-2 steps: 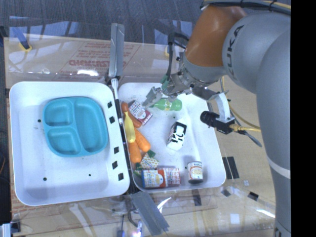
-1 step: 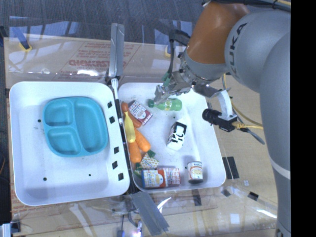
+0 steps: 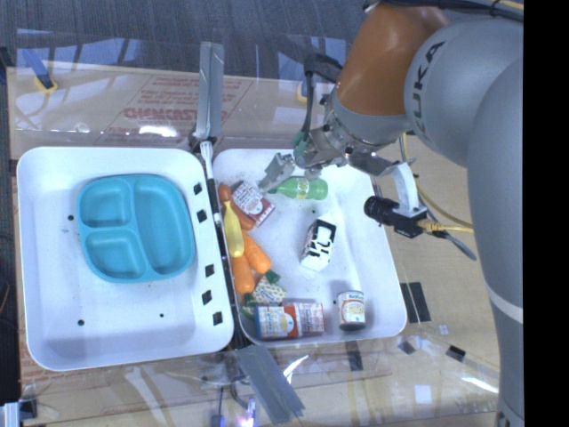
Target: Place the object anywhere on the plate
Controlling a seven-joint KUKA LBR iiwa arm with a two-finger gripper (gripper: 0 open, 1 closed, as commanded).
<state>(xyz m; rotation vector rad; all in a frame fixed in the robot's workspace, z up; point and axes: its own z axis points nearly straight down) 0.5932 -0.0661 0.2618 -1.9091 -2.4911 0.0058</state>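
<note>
A blue three-compartment plate (image 3: pixel 136 225) lies in the left bin (image 3: pixel 53 327). My gripper (image 3: pixel 276 171) hangs over the back of the right bin (image 3: pixel 378 265), open, with nothing between its fingers. Just below its tips lies a small red-and-white packet (image 3: pixel 252 203). A green bottle (image 3: pixel 300 188) lies on its side right beside the gripper, to its right. The grey arm with the orange band (image 3: pixel 391 52) reaches in from the upper right.
Also in the right bin are a yellow banana (image 3: pixel 232 229), two orange carrots (image 3: pixel 249 261), a black-and-white carton (image 3: pixel 318 243), a small tin (image 3: pixel 352 310), a labelled jar on its side (image 3: pixel 286 319) and a patterned packet (image 3: pixel 268 292). A black cable connector (image 3: pixel 396 216) overhangs the right rim.
</note>
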